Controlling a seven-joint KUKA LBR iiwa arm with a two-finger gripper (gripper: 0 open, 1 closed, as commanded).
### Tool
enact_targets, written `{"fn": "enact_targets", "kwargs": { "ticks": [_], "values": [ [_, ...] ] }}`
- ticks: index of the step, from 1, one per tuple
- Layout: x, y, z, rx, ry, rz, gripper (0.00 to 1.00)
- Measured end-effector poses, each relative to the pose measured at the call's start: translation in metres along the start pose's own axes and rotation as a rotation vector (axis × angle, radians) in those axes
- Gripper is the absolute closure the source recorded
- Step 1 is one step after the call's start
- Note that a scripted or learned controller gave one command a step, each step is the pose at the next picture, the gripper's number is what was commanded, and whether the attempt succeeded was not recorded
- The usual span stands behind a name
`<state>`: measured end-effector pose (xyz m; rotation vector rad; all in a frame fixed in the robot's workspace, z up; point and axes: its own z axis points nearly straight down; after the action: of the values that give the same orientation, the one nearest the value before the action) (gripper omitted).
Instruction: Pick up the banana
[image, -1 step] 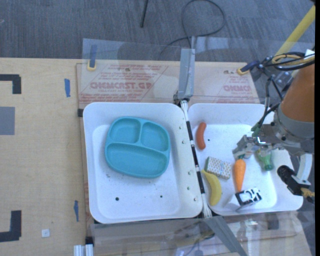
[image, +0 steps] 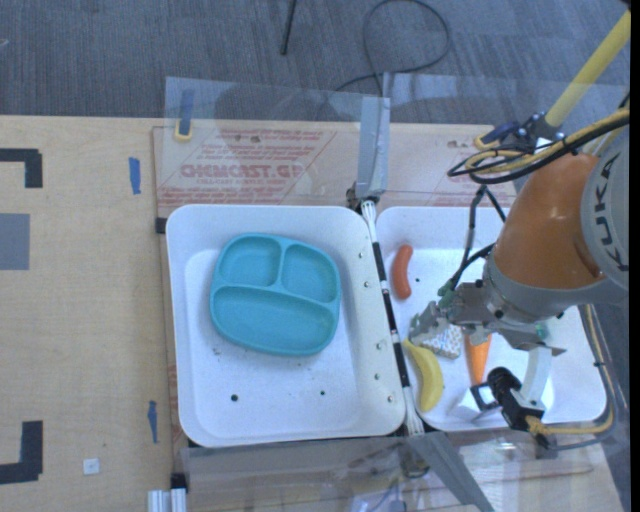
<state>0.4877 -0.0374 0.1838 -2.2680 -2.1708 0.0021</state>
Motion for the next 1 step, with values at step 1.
{"fn": "enact_targets", "kwargs": {
  "ticks": [1],
  "values": [
    [0.0488,-0.0107,-0.0001,0.001,0.001,-0.060,0.00]
  ]
}}
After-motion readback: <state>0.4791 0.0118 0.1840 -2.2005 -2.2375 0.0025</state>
